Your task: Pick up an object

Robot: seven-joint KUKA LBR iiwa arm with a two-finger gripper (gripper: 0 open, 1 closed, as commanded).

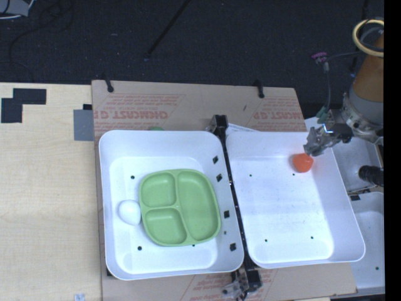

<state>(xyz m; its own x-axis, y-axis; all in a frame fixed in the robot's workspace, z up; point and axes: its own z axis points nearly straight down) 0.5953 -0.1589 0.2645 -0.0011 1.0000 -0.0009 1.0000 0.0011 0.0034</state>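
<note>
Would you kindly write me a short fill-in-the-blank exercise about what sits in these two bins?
1. The green plate has ____ compartments.
2. The white ball lies in the ____ bin, touching the plate.
3. The orange ball lies in the ____ bin.
4. The gripper is beside the ____ ball.

Missing words: three; left; right; orange

The two-finger gripper (315,144) hangs over the far right corner of the right white bin (282,256). Just beside its fingers, toward the near left, lies a small orange ball (302,162). Further that way the bin floor is bare and open. Well to their left, past the black clips between the bins, the green divided plastic plate (179,206) and a white egg-shaped object (130,212) occupy most of the left white bin (119,149).
</note>
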